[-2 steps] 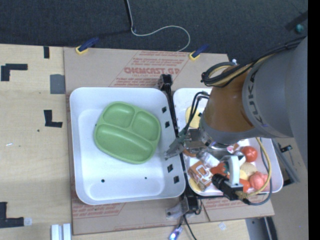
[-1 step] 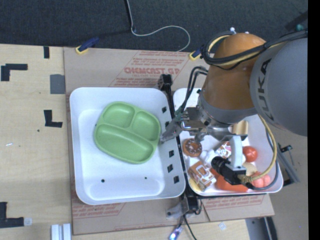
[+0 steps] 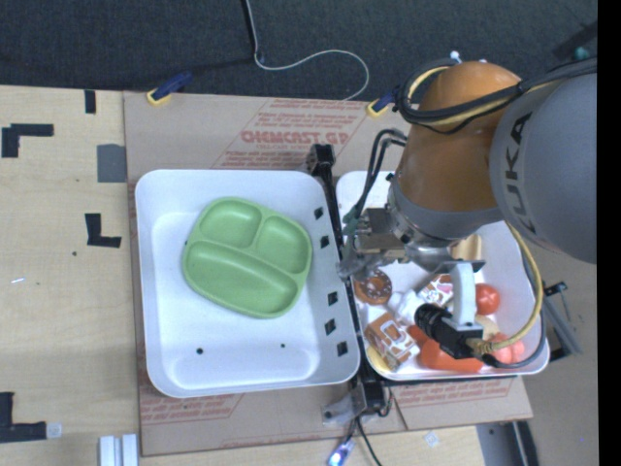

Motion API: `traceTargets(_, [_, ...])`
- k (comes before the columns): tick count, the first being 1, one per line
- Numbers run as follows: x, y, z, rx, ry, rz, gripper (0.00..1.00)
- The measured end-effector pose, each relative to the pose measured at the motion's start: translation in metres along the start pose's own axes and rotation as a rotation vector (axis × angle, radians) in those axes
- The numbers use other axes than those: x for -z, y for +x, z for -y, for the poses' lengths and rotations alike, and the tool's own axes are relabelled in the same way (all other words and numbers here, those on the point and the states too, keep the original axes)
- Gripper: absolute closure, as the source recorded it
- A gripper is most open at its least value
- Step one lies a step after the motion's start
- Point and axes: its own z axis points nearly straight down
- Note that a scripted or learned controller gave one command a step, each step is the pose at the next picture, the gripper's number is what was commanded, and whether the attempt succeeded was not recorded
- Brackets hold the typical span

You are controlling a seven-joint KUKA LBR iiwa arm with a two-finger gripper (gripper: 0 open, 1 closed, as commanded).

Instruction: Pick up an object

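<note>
Tool (image 3: 374,260) state unreadable under "KUKA"-lettered arm (image 3: 543,163); cardboard (image 3: 291,134) reads "CHEMCAST GP".

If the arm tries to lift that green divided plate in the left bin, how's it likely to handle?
The green plate looks like stiff moulded plastic, so probably light and unlikely to flop. Its broad, shallow shape may leave little to pinch except the rim. Lying flat in the left bin, it should slide rather than tip if nudged.
</note>
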Motion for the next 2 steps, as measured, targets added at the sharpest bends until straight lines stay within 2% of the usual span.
traceTargets(1, [0.083, -0.017, -0.001, -0.003, -0.011, -0.001, 1.00])
traceTargets(2, [0.167, 0.049, 0.000, 0.006, -0.013, -0.004, 1.00])
